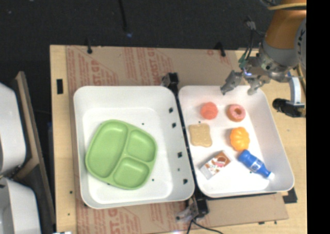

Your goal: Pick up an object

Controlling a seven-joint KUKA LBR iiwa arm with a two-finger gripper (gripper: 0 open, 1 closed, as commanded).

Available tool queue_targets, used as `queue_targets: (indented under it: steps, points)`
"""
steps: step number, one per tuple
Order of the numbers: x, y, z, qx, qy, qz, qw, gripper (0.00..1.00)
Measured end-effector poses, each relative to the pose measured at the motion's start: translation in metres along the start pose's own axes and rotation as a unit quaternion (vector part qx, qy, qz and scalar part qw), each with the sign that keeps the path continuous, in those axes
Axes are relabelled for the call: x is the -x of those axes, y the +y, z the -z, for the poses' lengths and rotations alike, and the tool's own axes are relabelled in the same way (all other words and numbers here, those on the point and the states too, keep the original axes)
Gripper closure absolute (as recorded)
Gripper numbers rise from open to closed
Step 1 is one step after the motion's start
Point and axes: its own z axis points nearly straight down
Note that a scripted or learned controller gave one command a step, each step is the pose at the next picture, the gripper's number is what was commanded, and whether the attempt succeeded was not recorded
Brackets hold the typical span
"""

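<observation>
White plastic bins are sitting side by side on the bench. The left bin [82, 105] is holding a green divided plate [121, 154], lying flat toward its front-left part. The right bin [278, 145] is holding six small things: a pink round piece [209, 110] and a pink doughnut [236, 113] near its back edge, a tan toast slice [199, 135] by its left wall, an orange pumpkin-like piece [239, 138] toward the middle, a small red-and-white carton [215, 164] near the front, and a blue bottle [253, 163] lying on its side toward the front-right corner.

The gripper [238, 87] is hanging over the back edge of the right bin with its two fingers spread apart and nothing between them. The doughnut is lying just in front of it, the pink round piece a little to the left; neither is touching the fingers. The other items are lying farther toward the front, apart from one another, with nothing covering them.
</observation>
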Motion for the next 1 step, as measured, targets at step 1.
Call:
queue_targets:
  steps: [1]
  points:
    - [-0.0003,0.0001,-0.0632,0.0,0.0,0.0,1.0,0.0]
